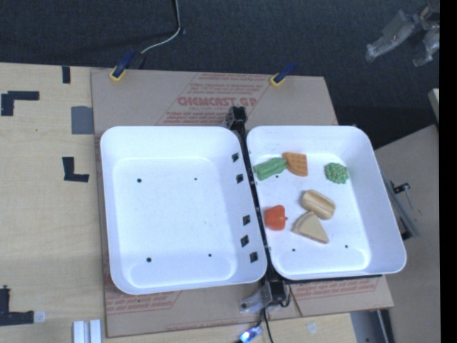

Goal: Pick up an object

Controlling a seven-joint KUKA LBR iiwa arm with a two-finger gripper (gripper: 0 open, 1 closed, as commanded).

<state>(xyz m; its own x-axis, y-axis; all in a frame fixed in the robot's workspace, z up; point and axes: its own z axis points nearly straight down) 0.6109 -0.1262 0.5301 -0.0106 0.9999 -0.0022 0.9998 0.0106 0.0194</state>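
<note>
White plastic bins sit side by side on a cardboard sheet (214, 102). The left bin (171, 206) lies far down-left of the gripper (403, 34); the right bin (357, 256) lies below it and holds all five candidates. The gripper is parked high at upper right, over dark floor, well apart from both bins. It is blurred and nothing shows between its tips.

Items, largest first, all look like small toy foods; judged light, rigid or slightly rubbery, not fragile.
- Tan wedge (311, 228), farthest below the gripper, touching or just beside the bun. Sloped faces may squirt out; grip across the flat sides.
- Tan bun (318, 204), rounded, likely slippery; take across its short axis.
- Green pod (270, 168), down-left, near the bin's inner wall; a finger may foul the wall.
- Orange waffle (295, 163), touching the pod; crowded.
- Green floret (336, 173), nearest the gripper, stands apart; bumpy surface should hold well. Best first try.
- Red pepper (275, 217), smallest, near the inner wall.
</note>
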